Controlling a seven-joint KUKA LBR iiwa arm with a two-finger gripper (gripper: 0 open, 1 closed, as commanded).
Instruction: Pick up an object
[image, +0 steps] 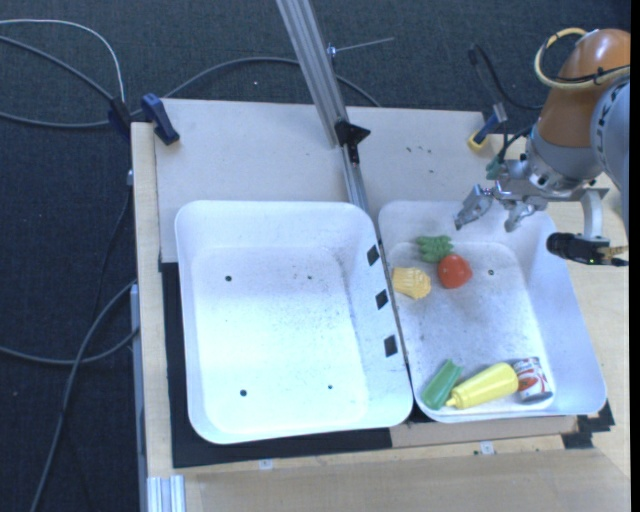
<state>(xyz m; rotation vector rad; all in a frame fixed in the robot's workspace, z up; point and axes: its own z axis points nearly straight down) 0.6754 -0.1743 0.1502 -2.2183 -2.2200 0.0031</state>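
My gripper (493, 215) hangs over the far edge of the right bin (560, 300), its two fingers spread apart and open with nothing between them. Below and left of it lie a red tomato (454, 271) with a green leafy piece (434, 246) touching it, and a yellow corn-like piece (411, 283). Along the bin's near wall lie a green pod (440, 384), a yellow bottle (483, 387) and a small red-and-white can (531, 380).
The left bin (200, 240) sits beside the right one. A slanted metal post (318, 80) rises from the bench between the bins. Blue clamps (160, 118) hold the board's far corners. Cables trail on the dark floor at left.
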